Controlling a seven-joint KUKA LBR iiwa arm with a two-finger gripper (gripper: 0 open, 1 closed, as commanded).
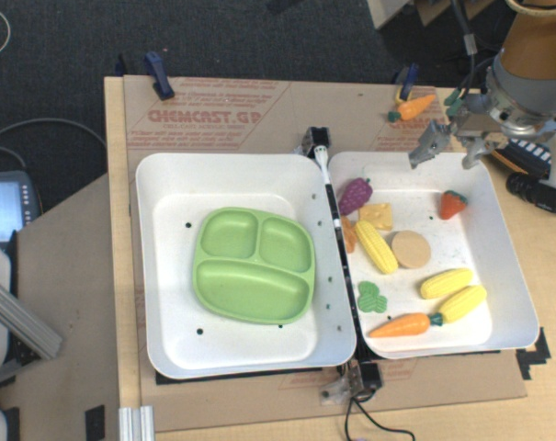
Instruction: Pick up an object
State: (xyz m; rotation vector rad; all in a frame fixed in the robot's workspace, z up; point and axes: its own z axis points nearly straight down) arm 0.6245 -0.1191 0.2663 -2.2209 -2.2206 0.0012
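While toy food lies in the right bin (498, 246), the gripper (449, 147) hangs spread, holding nothing, over its far rim.

One fixed camera looks down at a slant on the worktop (259, 108), framing both bins; the hand (450, 148) sits upper right.

light: bright, even – shadows: soft – focus: slightly blurred
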